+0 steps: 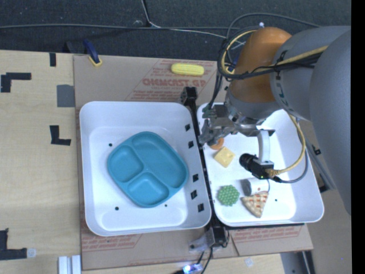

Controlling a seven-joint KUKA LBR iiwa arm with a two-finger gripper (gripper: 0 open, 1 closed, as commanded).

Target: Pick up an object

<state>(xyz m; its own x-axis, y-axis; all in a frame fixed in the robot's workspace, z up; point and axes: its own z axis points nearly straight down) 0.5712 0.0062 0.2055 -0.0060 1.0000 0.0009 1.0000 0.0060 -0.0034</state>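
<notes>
My gripper (214, 131) hangs low over the upper left part of the right bin (305, 210), under the arm's orange band. Right below its tips shows a small orange piece (217, 143), partly hidden by the gripper. A pale yellow cheese block (224, 156) lies just below that. Further toward the front lie a green round toy (228, 195) and a pizza slice (256, 202). A small grey object (246, 186) rests between them.
The left bin (91, 119) holds a blue divided plate (147, 168). A yellow banana-like toy (187, 69) lies on the cardboard behind the bins. A black camera unit (255, 165) and cables hang off the wrist over the right bin.
</notes>
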